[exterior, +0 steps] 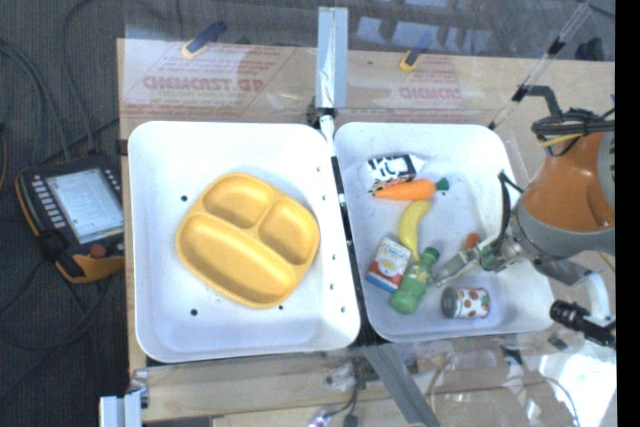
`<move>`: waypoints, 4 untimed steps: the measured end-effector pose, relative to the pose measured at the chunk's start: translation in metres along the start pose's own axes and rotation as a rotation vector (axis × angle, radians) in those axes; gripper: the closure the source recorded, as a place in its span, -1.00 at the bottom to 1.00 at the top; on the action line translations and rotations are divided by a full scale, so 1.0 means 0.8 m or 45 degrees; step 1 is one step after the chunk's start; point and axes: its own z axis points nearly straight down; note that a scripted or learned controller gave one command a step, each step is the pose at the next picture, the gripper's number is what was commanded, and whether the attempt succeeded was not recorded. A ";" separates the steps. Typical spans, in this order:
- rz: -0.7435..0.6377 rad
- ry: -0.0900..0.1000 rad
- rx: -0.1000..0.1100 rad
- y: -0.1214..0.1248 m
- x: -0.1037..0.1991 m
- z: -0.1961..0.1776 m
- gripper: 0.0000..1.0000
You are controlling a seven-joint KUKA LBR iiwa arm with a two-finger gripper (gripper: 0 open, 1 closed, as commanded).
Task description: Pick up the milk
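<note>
A: Where is the milk carton (388,264)?

B: In the right bin (492,147), lower middle of the frame. It is the small red-and-white box lying tilted, with the green bottle (414,281) touching its right side and the banana (414,223) just above it.

A: And the gripper (478,258)?

B: Low in the same bin, to the right of the carton, at the end of the arm (568,200) coming in from the frame's right. It sits just above the small can (466,302). The carton lies to its left, and the green bottle stands between the two.

A: Are its jaws apart or together?

B: I cannot tell; that end of the arm is a thin, blurry shape at this size.

A: The carton's long axis?

B: It seems to run from upper right to lower left, though the box is small and its edges are soft. The bottle crowding its right side looks like the main obstacle.

A: Anything else unclear?

B: Something small and orange near the gripper cannot be identified. A carrot (405,189) and a black-and-white packet (391,168) lie farther up the bin.
</note>
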 end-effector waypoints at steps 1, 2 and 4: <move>-0.007 0.005 0.000 0.000 -0.002 0.000 -1.00; -0.009 0.000 0.000 0.007 0.019 0.000 -1.00; 0.203 0.009 0.005 0.069 -0.018 0.003 -1.00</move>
